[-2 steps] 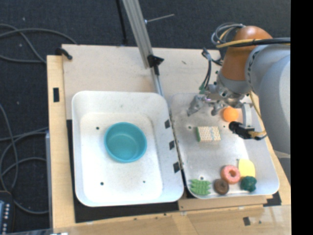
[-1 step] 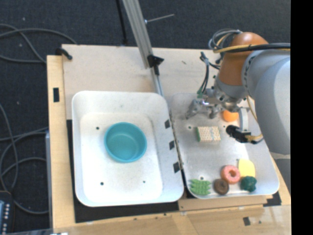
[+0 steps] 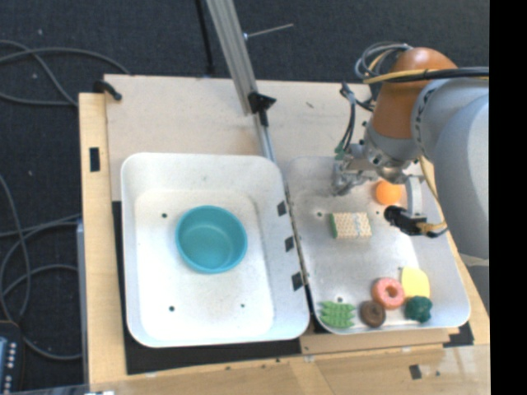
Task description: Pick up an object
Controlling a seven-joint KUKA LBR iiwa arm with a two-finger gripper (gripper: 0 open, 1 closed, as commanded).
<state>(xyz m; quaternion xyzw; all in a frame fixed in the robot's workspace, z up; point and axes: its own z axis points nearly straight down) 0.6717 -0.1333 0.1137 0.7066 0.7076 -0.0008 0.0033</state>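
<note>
My claw [image 3: 349,176] hangs low over the far end of the right bin [image 3: 317,189]. It points down at the white floor. I cannot tell if the claw is apart or together, and I see nothing in it. The grey arm [image 3: 457,151] comes in from the right, with its orange band [image 3: 403,89] just above the claw.

An orange ball [image 3: 387,192] sits just beside the claw, on its right. A tan and green block [image 3: 351,225] lies near the claw, a bit closer to me.

The other toys sit well apart from the claw, at the near end of the same bin: a pink donut [image 3: 387,292], a brown donut [image 3: 373,313], a yellow toy [image 3: 416,281], a dark green toy [image 3: 420,309] and a light green toy [image 3: 335,313].

The left bin [image 3: 148,179] has a blue bowl [image 3: 212,237] in the middle. A metal pole [image 3: 233,39] leans over the bench [image 3: 165,109] between the two bins.
</note>
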